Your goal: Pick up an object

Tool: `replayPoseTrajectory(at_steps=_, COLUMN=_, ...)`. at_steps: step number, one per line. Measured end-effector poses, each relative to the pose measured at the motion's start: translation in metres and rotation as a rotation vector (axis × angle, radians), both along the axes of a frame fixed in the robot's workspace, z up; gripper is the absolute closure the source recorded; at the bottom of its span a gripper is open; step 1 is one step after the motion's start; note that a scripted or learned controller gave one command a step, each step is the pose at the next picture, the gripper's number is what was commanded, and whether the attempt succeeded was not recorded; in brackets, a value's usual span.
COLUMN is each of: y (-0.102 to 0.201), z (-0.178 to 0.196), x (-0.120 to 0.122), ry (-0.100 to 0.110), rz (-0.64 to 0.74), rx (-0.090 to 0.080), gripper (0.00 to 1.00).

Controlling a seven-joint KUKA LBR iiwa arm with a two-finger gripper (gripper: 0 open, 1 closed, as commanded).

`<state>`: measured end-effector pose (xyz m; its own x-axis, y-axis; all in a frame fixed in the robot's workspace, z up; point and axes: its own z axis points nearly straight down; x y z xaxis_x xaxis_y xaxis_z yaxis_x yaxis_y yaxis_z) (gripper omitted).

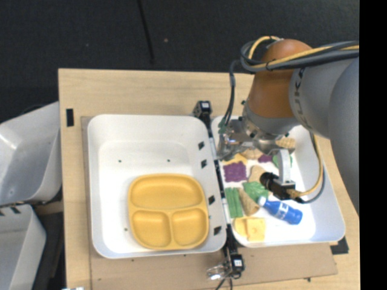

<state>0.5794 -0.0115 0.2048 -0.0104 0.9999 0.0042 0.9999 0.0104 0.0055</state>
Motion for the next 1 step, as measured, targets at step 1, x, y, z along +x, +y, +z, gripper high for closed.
replayPoseTrajectory(at_steps=1, y=0.1062, z=0.0958, x=0.0011, ry=-0.005, rz=0.003, rx=0.001, gripper=1.0)
